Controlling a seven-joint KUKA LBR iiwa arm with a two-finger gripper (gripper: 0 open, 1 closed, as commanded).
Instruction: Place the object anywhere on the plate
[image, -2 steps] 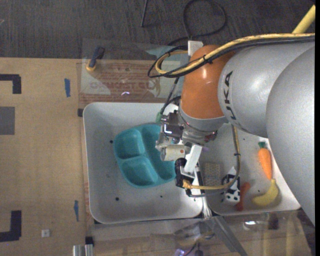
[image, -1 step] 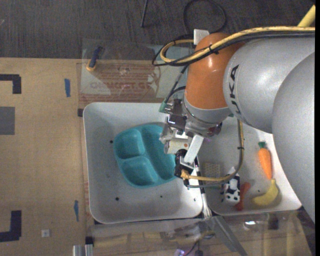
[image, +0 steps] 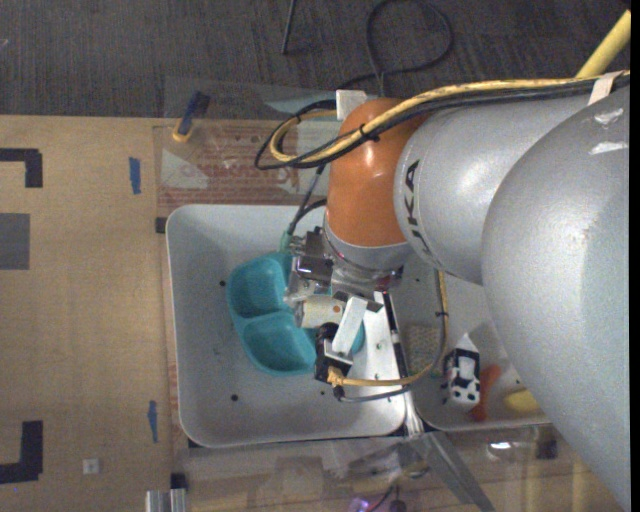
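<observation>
Plate (image: 258, 300) lay in the left bin (image: 200, 330), and the pincer (image: 316, 320) hung right over its right-hand rim, covering that edge, so whether the two touched could not be told.

Nearest the lens was the grey arm (image: 520, 200), bulking across the right of the camera view. Its orange band (image: 365, 190) sat just above the wrist, with a yellow cable (image: 470, 92) looping over it. Below the band the wrist turned down into the bin and ended in the pincer. Whether the pincer was spread or pressed together could not be told, because its own body hid the tip, and nothing could be seen pinched in it.

Under it, the plate was teal and glossy, with rounded corners. A raised ridge split it into two shallow compartments side by side, both bare where they showed. It rested flat on the white bin floor, toward the bin's right half and well clear of the left wall.

Farther off, the right bin (image: 428, 395) held a small white and black thing (image: 462, 375), an orange-red thing (image: 487, 390) just beside it, and a yellow thing (image: 522, 402) near those. All three were partly hidden by the arm.

Beyond the bins stretched the tan bench (image: 80, 300), marked with strips of blue tape (image: 134, 176) and black corner marks (image: 22, 165).
</observation>
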